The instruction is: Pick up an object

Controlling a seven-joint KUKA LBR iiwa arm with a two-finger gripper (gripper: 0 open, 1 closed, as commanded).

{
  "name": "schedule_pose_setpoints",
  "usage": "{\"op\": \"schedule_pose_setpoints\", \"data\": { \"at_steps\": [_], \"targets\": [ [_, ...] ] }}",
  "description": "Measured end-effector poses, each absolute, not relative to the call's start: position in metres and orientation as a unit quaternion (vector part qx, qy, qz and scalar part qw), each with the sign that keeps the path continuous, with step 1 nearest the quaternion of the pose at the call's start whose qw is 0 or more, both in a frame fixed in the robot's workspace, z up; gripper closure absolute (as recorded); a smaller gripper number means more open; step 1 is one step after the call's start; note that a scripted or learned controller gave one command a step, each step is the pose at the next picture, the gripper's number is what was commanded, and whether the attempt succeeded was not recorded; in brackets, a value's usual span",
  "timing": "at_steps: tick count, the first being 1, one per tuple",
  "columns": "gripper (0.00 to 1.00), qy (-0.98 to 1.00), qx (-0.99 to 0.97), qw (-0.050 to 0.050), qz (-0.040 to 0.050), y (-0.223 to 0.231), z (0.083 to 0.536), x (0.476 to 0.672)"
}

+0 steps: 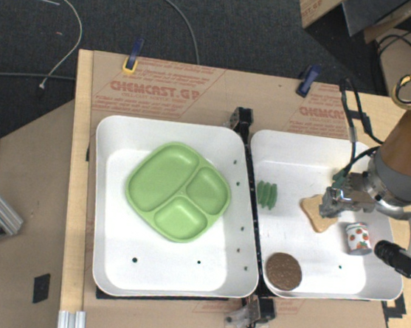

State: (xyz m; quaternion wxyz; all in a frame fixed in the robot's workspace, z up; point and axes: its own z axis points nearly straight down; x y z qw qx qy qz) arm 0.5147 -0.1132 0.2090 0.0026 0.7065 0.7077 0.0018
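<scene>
My gripper (331,205) hangs over the right bin (296,152), directly above the upper right end of a tan, bread-like piece (315,212); the view does not settle whether it touches it. A small green ridged item (266,194) lies near the bin's left wall. A round brown disc (283,271) rests at the front edge. A little white object with red spots (358,238) sits right of the tan piece, under the arm's wrist.
The left bin (111,207) bears a green three-compartment plate (178,191). A black divider clamp (242,118) sits between the bins at the back. Cables run down along the arm (407,155) on the right.
</scene>
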Motion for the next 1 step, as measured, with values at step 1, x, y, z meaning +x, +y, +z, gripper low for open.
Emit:
{"op": "schedule_pose_setpoints", "data": {
  "at_steps": [1],
  "targets": [
    [1.0, 0.708, 0.706, 0.003, 0.002, -0.1181, 0.2608, 0.5251]
  ]
}}
